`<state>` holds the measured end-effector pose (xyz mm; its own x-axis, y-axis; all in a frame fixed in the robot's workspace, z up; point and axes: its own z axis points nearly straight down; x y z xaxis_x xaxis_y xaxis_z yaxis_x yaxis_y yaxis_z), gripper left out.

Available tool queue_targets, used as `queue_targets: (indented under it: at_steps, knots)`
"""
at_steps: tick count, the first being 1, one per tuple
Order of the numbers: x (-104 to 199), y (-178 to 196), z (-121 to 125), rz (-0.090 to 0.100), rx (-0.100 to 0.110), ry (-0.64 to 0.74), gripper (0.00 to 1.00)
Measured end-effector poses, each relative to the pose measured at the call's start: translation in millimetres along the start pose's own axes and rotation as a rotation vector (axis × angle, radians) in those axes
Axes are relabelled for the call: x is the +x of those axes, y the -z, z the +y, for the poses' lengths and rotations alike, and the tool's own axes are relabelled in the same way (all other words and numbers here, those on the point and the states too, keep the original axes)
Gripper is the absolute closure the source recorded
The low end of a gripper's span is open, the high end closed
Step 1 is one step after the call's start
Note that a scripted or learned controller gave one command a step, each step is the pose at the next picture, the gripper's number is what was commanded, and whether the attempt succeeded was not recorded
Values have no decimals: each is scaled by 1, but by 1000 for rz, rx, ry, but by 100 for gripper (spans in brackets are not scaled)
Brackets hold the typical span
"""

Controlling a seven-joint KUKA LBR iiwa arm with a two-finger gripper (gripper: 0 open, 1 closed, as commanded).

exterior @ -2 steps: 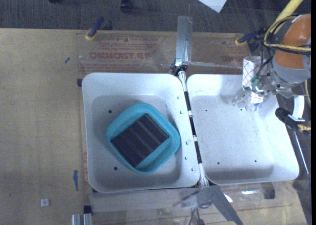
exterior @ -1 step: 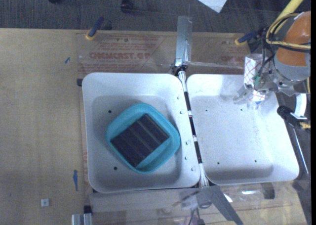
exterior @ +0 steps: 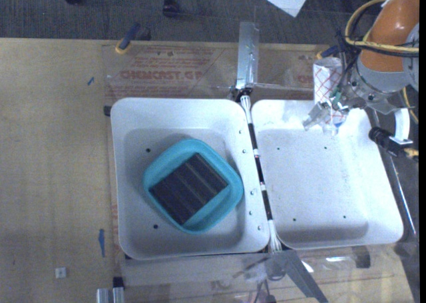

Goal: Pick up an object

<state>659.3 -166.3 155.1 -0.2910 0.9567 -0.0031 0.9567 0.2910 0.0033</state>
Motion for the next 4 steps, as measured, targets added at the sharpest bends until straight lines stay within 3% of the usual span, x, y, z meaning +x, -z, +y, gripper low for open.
queue_targets:
  at_steps: [1,2,3,4]
  knots:
    - [0,0,0,0,0,0,0]
    - [-48,-59,-6,29,16,-77,0]
    - [-47,-49,-6,31,23,-75,100]
    - [19,12,15,3,3,4,100]
